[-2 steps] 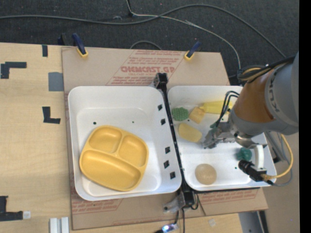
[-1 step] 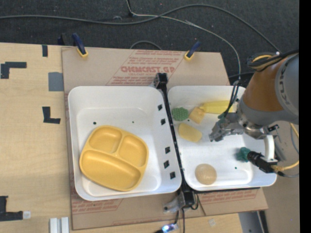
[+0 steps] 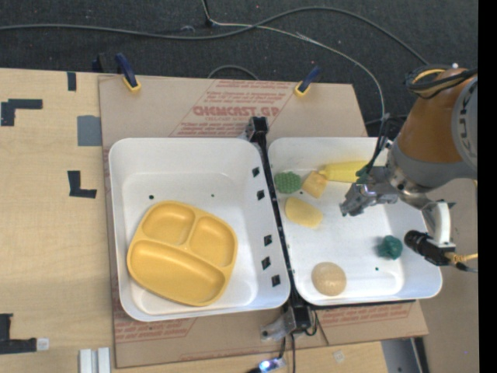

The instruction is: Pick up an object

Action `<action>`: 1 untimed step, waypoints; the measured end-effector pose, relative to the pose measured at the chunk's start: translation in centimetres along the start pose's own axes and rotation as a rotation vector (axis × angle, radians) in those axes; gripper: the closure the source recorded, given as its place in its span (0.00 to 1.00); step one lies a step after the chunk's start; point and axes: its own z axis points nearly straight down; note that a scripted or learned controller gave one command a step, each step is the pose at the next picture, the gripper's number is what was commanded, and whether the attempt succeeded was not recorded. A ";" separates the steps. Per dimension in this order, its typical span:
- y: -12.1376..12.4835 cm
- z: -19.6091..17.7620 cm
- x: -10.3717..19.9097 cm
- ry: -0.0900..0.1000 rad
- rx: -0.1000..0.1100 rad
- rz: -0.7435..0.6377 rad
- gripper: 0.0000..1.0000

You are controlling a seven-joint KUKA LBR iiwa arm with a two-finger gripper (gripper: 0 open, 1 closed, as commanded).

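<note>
Gripper (image 3: 356, 202) sits low over the right bin (image 3: 404, 286), fingers dark and bunched together from this angle; can't tell if they're parted or closed, and nothing is visibly between them. Tip appears over bare white floor, not touching any item as far as the view shows.

Arm (image 3: 435, 130) comes in from 3 o'clock, orange band up high at the bin's right wall, grey wrist angling down and toward 9 o'clock into the bin.

Candidate objects, all in the right bin, relative to the gripper:
- yellow banana-like piece (image 3: 345, 170) at 12 o'clock, near, partly under the wrist
- small tan chunk (image 3: 314, 183) at 10 o'clock
- green bumpy ball (image 3: 288, 182) further toward 9–10 o'clock, by the divider
- pale yellow oval piece (image 3: 303, 213) at 9 o'clock
- beige round piece (image 3: 329, 278) at 7 o'clock, near the front wall
- small teal piece (image 3: 390, 247) at 4 o'clock

Left bin (image 3: 124, 162) holds a yellow divided plate (image 3: 182, 252), lying flat, well apart from the gripper.
</note>
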 end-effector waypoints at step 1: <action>0.1 -2.8 0.0 0.000 0.001 0.001 1.00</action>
